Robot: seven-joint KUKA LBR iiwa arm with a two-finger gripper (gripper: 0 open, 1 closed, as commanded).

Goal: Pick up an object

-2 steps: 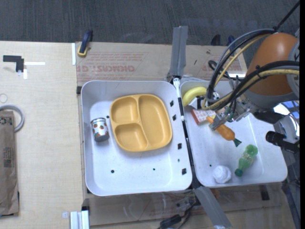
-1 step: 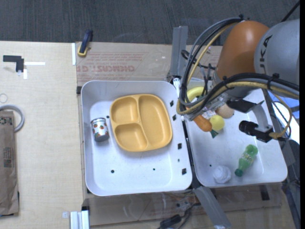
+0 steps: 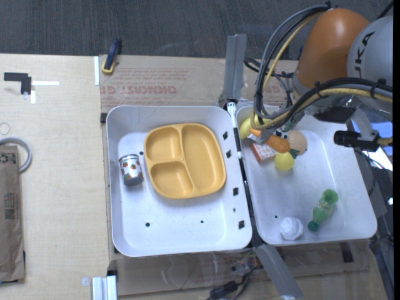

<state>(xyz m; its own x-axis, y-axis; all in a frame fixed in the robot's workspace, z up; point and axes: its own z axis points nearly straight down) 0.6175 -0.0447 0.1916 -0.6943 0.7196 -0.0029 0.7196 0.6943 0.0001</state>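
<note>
The right bin [image 3: 350, 230] holds a cluster at its back left: a yellow fruit [image 3: 245, 127], an orange carrot-like piece [image 3: 278, 144], a red and white box [image 3: 263, 154], a tan round thing [image 3: 298, 142] and a small yellow lemon [image 3: 285, 161]. Near the front lie a green bottle [image 3: 322, 209] and a white crumpled thing [image 3: 290, 228]. My arm [image 3: 331, 39] hangs over the bin's back. Its gripper [image 3: 272, 129] sits low over the cluster, covered by cables.
The left bin [image 3: 181, 230] carries a yellow divided plate [image 3: 185, 160] and a small can [image 3: 130, 169] beside it. A raised divider [image 3: 240, 167] separates the bins. Cables [image 3: 281, 74] loop over the right bin's back left corner.
</note>
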